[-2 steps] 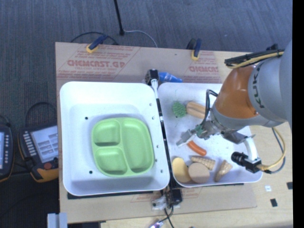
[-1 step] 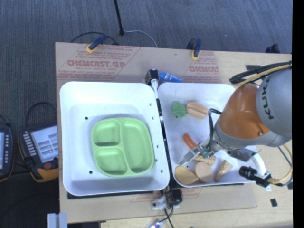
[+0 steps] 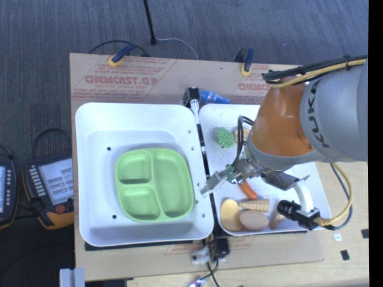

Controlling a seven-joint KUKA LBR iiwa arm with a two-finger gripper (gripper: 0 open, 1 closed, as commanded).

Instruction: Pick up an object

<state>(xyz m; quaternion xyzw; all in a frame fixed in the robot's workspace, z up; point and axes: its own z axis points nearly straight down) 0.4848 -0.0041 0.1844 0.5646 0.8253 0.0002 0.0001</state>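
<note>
Two bins sit side by side on the worktop (image 3: pixel 119 76). In the left bin (image 3: pixel 96 124) lies a divided tray (image 3: pixel 155 184), near the middle. The right bin (image 3: pixel 210 115) holds a small knobbly ball (image 3: pixel 225 137) toward its far end and, along the near edge, a row of food pieces: a round one (image 3: pixel 230 210), a bun-like one (image 3: pixel 254 221) just right of it, and a corn cob (image 3: pixel 254 205) behind them. The arm (image 3: pixel 299 118) hangs over the right bin, its claw (image 3: pixel 230 175) close to the wall between the bins.
</note>
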